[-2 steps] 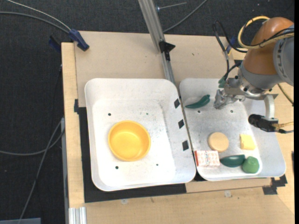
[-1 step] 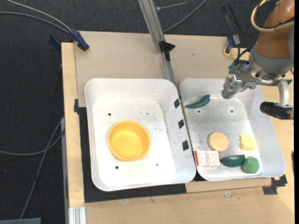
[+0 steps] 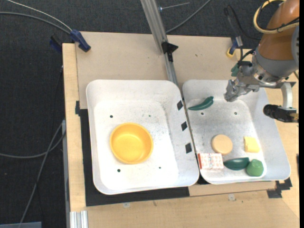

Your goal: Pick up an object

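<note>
We are looking down on a pale wooden bench [image 3: 123, 56] standing on dark carpet [image 3: 28, 127], where thin cables [image 3: 33, 11] are trailing, blue clamps [image 3: 80, 41] are gripping its edge, and a metal pole [image 3: 154, 18] is slanting across.

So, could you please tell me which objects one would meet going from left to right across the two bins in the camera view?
Yellow bowl in the left bin, then in the right bin: dark green pepper → tan disc → yellow block. The hand hovers at the right bin's far edge, between the pepper and the block.
</note>
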`<state>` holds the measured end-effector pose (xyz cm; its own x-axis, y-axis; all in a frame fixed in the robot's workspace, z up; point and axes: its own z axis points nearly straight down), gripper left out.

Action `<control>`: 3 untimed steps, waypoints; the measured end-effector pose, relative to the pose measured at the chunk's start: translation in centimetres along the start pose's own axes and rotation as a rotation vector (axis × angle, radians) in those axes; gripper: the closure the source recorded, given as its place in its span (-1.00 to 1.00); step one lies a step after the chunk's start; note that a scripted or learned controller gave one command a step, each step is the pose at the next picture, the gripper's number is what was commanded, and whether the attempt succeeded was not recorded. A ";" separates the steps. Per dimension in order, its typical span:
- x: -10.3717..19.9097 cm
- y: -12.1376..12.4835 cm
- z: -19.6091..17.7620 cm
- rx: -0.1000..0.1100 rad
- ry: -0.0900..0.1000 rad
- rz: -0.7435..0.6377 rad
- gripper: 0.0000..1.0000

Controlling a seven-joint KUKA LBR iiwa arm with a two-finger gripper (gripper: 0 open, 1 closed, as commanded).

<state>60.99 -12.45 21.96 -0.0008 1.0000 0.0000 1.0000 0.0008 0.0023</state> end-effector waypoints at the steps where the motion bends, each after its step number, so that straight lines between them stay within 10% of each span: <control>1: 4.7 -1.5 0.5 0.014 0.006 -0.004 1.00; 3: 16.3 -5.5 -2.3 0.016 0.008 -0.006 1.00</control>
<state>55.47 3.82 24.26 -0.0070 0.9999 0.0079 0.9999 0.0071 -0.0135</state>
